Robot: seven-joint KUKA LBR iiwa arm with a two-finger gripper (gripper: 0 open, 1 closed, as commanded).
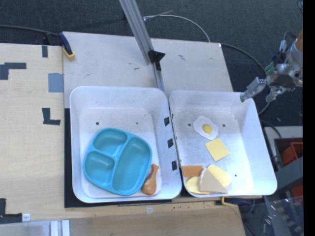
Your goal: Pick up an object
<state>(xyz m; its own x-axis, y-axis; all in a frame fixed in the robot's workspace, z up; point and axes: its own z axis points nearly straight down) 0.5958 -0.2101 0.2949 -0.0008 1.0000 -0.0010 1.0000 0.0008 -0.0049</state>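
Fried egg toy (205, 127) looks the likeliest pick: it lies flat in the right bin (256, 132), near that bin's upper middle, w/ bare floor around it. Going left to right. Left bin (78, 132) holds a blue divided plate (118, 160), and a tan drumstick toy (151, 179) rests against the plate's edge at approx 4 o'clock. In the right bin, an orange block (191, 171) sits at the bottom edge, beside a pale wedge (213, 180) that overlaps a yellow disc there. A yellow cheese square (217, 149) lies just at 5 o'clock from the egg, apart from it. Gripper (261, 90) hangs over the right bin's top right corner, fingers spread, nothing between them.

Key relation: from the gripper the egg lies at approx 8 o'clock, near but not under it; cheese square is farther down at approx 7 o'clock. Egg is roughly round, so no long axis to line up w/; the cheese square sits turned diagonal. My read: the reach hasn't started its descent, and the next move prob needs a shift inward over the bin and then down.
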